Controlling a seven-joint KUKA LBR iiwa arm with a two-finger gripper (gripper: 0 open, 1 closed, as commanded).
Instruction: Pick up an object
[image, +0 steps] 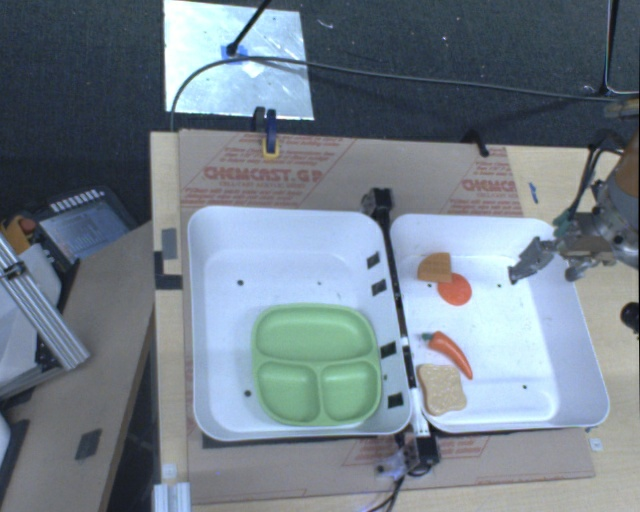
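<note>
Claw (528, 262) over right bin (570, 340), far side, grip state unclear, nothing seen held; chili pepper (450, 351), bread slice (442, 389), orange disc (455, 290), cracker (434, 267) near divider; green plate (316, 365) in left bin (230, 250)

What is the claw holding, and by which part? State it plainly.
Nothing is held. The claw hangs over the right bin, apart from the food pieces.

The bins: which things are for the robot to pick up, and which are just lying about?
For the job:
hand
tan piece
orange disc
chili pepper
toast slice
right bin

Just lying about:
green divided plate
left bin
yellow clamp
</note>
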